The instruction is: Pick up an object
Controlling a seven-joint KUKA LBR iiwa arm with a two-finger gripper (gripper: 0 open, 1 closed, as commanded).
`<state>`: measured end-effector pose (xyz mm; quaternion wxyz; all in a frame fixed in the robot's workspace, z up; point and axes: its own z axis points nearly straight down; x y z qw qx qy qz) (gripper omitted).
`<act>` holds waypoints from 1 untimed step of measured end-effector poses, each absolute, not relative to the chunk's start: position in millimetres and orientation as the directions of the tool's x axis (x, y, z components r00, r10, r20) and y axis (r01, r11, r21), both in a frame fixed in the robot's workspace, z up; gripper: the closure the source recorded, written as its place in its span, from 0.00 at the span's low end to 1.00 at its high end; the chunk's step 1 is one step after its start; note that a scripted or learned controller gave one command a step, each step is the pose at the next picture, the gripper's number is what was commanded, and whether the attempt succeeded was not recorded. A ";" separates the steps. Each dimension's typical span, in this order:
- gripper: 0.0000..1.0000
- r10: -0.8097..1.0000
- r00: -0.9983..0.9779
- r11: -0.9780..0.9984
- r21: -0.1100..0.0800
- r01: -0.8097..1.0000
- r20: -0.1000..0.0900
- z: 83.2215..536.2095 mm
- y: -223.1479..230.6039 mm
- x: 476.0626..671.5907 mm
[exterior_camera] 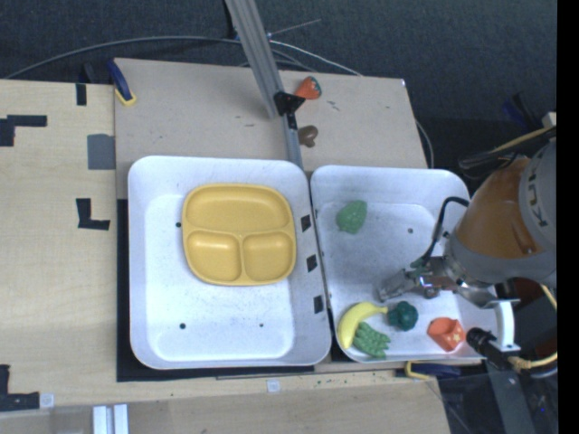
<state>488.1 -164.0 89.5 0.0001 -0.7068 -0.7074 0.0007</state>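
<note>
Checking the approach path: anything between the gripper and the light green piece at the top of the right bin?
Nothing: in the camera view, bare white bin floor separates the gripper from the light green piece.

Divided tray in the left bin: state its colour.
Yellow. The divided tray shows best in the camera view.

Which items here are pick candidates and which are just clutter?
In play:
gripper, low in the right bin
banana
dark green broccoli
light green toy beside the banana
light green lump
orange toy

Lying about:
yellow divided plate in the left bin
orange clamp on the board
</note>
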 end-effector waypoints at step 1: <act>1.00 1.000 -0.002 0.002 -0.002 1.000 0.001 101.0 -163.4 488.1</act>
